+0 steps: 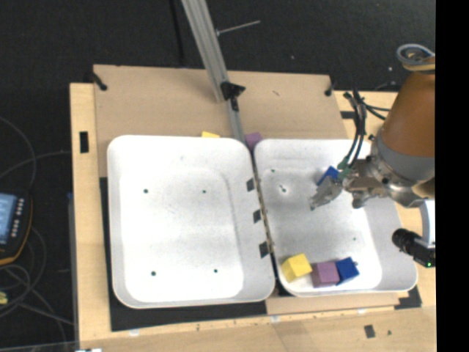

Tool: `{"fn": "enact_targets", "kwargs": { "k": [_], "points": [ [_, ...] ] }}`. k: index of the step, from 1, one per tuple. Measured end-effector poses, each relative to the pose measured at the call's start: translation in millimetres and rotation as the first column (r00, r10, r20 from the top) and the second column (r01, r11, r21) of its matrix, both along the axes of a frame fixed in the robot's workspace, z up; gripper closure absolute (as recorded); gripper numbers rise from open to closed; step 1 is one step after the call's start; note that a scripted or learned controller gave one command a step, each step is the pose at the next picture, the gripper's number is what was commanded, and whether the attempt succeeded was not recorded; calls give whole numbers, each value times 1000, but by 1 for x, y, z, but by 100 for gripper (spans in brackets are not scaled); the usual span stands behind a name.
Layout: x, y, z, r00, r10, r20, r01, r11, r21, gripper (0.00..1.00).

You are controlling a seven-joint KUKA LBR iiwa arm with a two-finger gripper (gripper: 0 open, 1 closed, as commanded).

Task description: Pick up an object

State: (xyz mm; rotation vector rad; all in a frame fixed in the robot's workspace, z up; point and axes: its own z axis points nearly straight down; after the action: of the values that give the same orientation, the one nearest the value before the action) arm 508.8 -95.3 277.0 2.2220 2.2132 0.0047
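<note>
Even overhead light; white bins (183, 218) glare slightly, dark surroundings, soft grainy focus, faint shadows

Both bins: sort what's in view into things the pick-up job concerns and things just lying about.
Job:
gripper over the right bin
yellow block, purple block, blue block at that bin's near edge

Lying about:
left bin
yellow piece and purple piece behind the bins
</note>
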Motion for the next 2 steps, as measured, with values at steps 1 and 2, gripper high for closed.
{"fn": "enact_targets", "kwargs": {
  "k": [1, 2],
  "points": [
    [26, -82, -93, 1000, -1, -11, 1, 1000, -2, 0],
    [90, -97, -171, 1000, 7, -7, -7, 1000, 0, 0]
  ]
}}
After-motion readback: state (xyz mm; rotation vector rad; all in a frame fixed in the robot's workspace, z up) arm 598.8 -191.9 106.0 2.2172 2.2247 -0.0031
